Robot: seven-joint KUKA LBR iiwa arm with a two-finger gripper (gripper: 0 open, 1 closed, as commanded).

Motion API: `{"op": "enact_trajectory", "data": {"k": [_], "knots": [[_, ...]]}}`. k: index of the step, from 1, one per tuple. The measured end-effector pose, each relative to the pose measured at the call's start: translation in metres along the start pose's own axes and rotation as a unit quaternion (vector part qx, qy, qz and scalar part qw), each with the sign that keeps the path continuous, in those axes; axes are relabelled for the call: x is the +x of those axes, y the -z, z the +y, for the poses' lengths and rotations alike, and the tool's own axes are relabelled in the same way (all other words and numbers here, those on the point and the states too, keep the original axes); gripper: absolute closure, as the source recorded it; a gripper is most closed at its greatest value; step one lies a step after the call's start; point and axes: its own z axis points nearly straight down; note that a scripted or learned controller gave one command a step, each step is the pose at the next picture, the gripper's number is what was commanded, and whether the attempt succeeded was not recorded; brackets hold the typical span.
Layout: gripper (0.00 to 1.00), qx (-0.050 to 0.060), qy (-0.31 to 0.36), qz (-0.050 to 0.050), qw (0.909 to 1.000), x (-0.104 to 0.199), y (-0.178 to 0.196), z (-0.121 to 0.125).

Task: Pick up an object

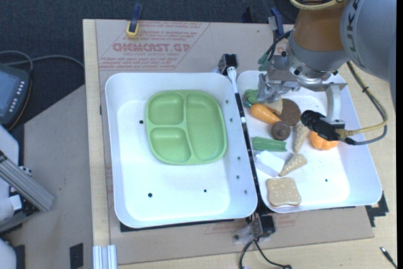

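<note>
Left bin [126, 154]: we are seeing a green divided tray [186, 126] lying inside.
Carrot [264, 113]: lying in the right bin [352, 179], long axis slanting, one end toward the gripper (just above it).
Gripper [272, 88]: hovering; we cannot tell its opening.

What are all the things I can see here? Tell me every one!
Bins: 2, white, side by side on the bench.
Divided plate: 1, light green, in the left bin.
Carrot: 1, orange, top of the right bin.
Green piece: 1, green, right bin beside the divider.
Brown round pieces: 2, brown, middle of the right bin.
Toast slice: 1, tan, near corner of the right bin.
Cone-shaped piece: 1, beige, above the toast.
Orange piece: 1, orange, right of the brown pieces.
Clamps: 2, blue and yellow, back edge of the board.
Arm: 1, grey and orange, from the right.
Gripper: 1, metal, over the carrot.
</note>
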Motion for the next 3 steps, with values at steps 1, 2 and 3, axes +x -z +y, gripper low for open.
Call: {"op": "enact_trajectory", "data": {"k": [1, 2, 3], "knots": [[1.0, -0.001, 0.0, 0.0, 1.0, 0.047, -0.013, 0.033], [1.0, 0.0, 0.0, 0.0, 1.0, 0.077, -0.009, 0.038], [1.0, -0.001, -0.001, 0.0, 1.0, 0.08, 0.003, 0.048]]}}
